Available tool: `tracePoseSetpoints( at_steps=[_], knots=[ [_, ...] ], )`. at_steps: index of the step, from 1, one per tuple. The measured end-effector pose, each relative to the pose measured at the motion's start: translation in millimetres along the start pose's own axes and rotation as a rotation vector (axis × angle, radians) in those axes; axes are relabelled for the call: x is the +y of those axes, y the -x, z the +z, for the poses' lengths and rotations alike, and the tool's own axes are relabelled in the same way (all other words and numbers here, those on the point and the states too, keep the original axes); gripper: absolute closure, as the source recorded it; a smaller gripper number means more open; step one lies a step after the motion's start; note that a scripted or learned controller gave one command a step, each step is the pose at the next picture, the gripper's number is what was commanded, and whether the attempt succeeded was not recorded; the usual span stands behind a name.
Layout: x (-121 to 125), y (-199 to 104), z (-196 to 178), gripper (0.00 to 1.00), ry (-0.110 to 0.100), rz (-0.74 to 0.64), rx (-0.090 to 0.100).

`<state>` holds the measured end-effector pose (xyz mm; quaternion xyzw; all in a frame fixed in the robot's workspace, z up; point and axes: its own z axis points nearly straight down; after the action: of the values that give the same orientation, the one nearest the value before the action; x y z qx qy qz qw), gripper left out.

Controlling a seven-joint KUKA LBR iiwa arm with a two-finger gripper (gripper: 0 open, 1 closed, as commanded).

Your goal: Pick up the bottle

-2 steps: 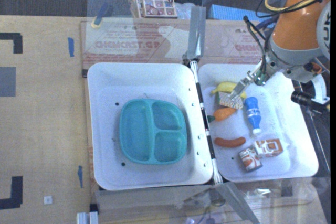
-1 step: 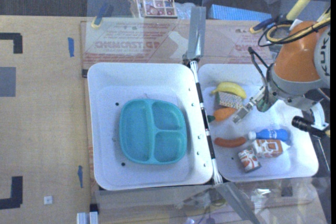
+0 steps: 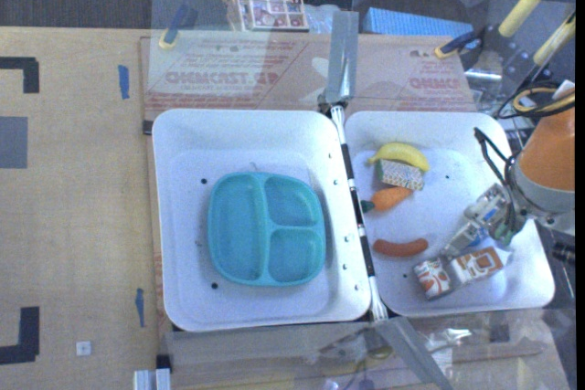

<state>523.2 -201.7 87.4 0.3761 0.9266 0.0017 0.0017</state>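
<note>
The gripper (image 3: 487, 216) hangs low over the right part of the right bin (image 3: 439, 128), below the arm's orange band (image 3: 551, 155). Just under and to the left of it lies a slim pale object with blue parts (image 3: 462, 240), which looks like the bottle; its shape is blurred and partly covered by the gripper. I cannot tell whether the gripper touches it.
In the right bin lie a banana (image 3: 399, 154), a small patterned box (image 3: 402, 175), a carrot (image 3: 389, 198), a sausage (image 3: 400, 246) and two brown-and-white cartons (image 3: 431, 278) (image 3: 480, 264) near the front. The left bin (image 3: 183, 142) holds a teal divided plate (image 3: 266, 229).
</note>
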Motion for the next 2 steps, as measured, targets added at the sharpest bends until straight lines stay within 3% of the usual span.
tracePoseSetpoints(
  at_steps=[1, 2],
  knots=[
    [6, -2, -10, 1.0, 0.006, -0.007, 0.003],
    [59, -3, -98, 1.0, -0.002, 0.557, -0.003]
  ],
)
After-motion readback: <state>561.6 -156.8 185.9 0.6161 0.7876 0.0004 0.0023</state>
